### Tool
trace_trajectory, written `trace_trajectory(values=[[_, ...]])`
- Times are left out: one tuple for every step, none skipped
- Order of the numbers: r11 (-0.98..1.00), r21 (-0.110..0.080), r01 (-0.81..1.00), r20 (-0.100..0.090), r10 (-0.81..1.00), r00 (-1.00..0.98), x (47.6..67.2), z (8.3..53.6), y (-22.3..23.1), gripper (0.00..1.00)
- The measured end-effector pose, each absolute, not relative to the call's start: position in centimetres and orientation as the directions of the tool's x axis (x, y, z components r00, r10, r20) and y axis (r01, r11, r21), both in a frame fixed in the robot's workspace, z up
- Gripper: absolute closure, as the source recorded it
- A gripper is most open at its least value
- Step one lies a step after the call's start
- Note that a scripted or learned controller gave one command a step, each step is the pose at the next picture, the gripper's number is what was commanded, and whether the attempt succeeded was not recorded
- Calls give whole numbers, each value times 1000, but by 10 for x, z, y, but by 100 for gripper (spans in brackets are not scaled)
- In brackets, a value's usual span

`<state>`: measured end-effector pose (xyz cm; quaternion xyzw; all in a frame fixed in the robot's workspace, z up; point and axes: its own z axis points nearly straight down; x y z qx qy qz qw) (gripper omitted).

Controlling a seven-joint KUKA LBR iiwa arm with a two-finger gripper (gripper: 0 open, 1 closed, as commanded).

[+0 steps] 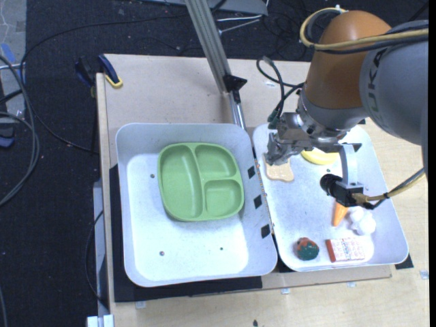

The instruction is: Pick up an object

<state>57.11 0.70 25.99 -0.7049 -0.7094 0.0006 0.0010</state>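
The arm (347,53) reaches in from the right and hangs over the back of the right bin (300,210). Its jaws point down at the far left corner of that bin, just above the upper edge of a flat tan slice (281,174). I cannot tell whether the jaws are open or closed, and nothing shows between them. The slice lies flat on the bin floor close to the wall shared with the left bin (191,251).

The wrist hides part of a yellow piece (317,158) that lies just behind and to the right of the slice. Nearer the front, an orange carrot-shaped piece (338,214) touches a white lump (361,222). Along the front wall sit a round red-and-green ball (306,249) and a small red-and-white box (348,249), near each other but apart.

By count there are two bins and six loose things, one of each kind, all in the right bin. The left bin holds one green plate (201,181) with three compartments. Three small black clips (259,199) line the seam between the bins. On the bench (163,90), a slanting metal pole (211,39) rises behind the bins and one blue-and-yellow clamp (109,73) grips the back left corner.
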Motion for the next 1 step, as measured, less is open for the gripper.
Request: trace_trajectory(values=[[7, -2, 1000, 1, 1000, -7, 578, 244, 56, 100]])
